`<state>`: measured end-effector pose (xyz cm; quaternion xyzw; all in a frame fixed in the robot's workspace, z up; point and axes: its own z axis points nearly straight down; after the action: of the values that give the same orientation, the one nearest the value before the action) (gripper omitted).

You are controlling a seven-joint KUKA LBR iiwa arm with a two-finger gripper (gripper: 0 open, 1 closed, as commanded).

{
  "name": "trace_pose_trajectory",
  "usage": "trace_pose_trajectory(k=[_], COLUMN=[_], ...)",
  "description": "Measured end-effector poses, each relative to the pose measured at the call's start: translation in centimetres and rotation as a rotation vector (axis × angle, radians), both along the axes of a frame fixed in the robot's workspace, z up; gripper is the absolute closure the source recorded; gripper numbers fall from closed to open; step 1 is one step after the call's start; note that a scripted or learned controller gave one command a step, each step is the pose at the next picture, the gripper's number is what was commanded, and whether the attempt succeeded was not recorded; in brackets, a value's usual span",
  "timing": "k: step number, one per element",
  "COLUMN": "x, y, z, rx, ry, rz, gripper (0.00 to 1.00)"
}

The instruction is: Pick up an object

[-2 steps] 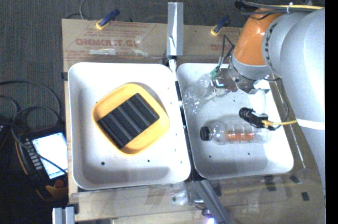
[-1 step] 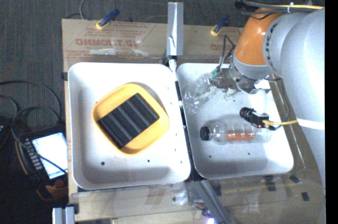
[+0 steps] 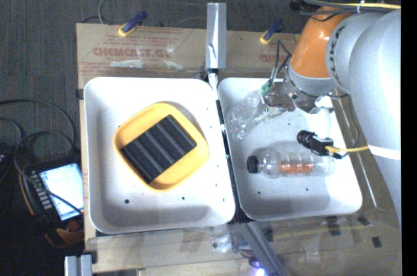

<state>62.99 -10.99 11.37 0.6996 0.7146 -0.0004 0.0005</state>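
My gripper point(image 3: 272, 97) hangs over the back of the right bin point(image 3: 339, 203), below the orange band of the arm. Right at its tip, towards the left, lies a crumpled clear plastic piece point(image 3: 242, 115); whether the two touch I cannot tell. Nearer the front of the same bin, a clear plastic bottle point(image 3: 293, 164) rests on its side, black cap pointing left and some orange inside. In the left bin point(image 3: 104, 203) sits a yellow dish-shaped thing with a black ribbed top point(image 3: 161, 145).
The ridge between the two bins point(image 3: 225, 157) runs just left of the crumpled plastic. A metal post point(image 3: 215, 34) stands behind the bins. Cardboard point(image 3: 150, 50) with two blue clamps covers the bench at the back. A small device point(image 3: 55, 187) lies on the floor at the left.
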Motion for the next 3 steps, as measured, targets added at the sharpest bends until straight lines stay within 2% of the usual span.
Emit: trace_pose_trajectory(k=[1,2,3], x=[0.0,-3.9,-3.9], y=[0.0,-5.7,-5.7], z=[0.0,-2.3,-2.3], rx=[0.0,-0.004,-0.004], ry=[0.0,-0.012,-0.012], rz=[0.0,0.068,0.068], gripper=[0.0,0.0,0.0])
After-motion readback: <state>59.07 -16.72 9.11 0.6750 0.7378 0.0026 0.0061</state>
